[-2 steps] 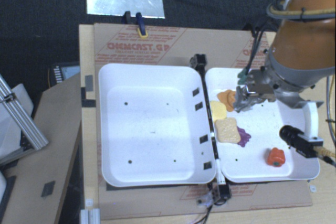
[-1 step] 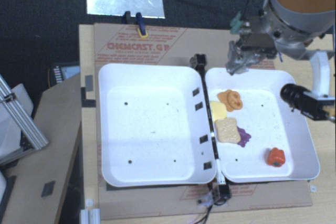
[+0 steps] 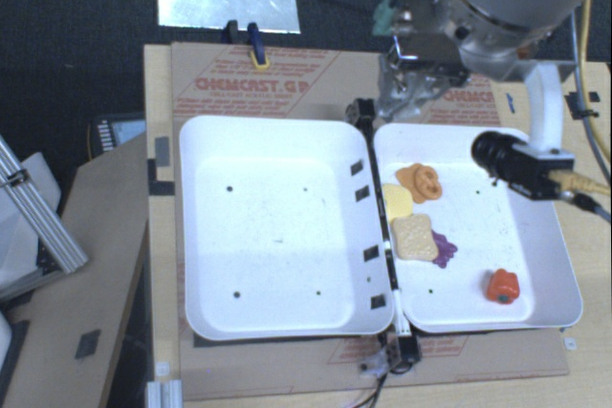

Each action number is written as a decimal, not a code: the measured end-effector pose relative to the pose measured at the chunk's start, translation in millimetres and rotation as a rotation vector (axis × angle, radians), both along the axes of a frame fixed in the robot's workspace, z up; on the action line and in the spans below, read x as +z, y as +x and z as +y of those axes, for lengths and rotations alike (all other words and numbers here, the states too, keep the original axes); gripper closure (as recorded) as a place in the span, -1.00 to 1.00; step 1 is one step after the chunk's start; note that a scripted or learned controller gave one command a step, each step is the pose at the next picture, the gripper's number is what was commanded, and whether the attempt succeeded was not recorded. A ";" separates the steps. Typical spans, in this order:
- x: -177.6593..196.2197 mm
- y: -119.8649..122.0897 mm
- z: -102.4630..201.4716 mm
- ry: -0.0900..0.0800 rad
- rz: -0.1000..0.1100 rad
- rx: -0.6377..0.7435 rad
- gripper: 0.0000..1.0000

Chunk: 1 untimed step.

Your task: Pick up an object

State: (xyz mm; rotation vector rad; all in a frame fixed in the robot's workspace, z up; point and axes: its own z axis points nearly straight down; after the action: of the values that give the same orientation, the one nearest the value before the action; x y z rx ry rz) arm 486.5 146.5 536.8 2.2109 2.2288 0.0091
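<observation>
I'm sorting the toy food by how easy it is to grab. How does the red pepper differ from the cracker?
The red pepper is small, rounded and bright red; the cracker is larger, flat, squarish and tan. The pepper sits alone near the front right corner; the cracker lies by the divider, touching the purple piece and close to the yellow piece. Both lie in the right bin.

White bins (image 3: 277,134); red pepper (image 3: 503,286)

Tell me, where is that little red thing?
The red object lies alone near the right bin's front right corner, apart from the purple piece.
</observation>
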 end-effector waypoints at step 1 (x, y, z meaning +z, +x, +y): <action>-2.3 0.5 91.6 0.000 0.004 0.004 1.00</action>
State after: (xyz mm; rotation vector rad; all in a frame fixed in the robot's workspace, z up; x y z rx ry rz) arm 486.9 238.1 534.5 2.2078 2.2356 0.0051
